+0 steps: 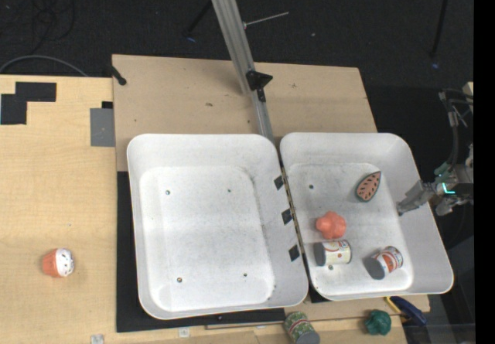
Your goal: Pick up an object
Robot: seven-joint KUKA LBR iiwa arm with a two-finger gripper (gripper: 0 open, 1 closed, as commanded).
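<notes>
While tool (410, 201) hovers, red lump (331, 224) touches white can (335, 253).

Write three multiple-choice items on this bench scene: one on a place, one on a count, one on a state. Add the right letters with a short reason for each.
1. Where does the pincer sit?
A. over the left bin
B. at the right bin's right rim
C. over the orange ball on the bench

2. How many things lie in the right bin?
A. two
B. four
C. six

3. How does the white can rest?
A. on its side
B. upright
C. stacked on another can

Answers: 1 B, it shows at that rim, by the bin's edge. 2 B, the watermelon slice, red lump, white can and red-labelled can. 3 A, its round end faces left.
</notes>
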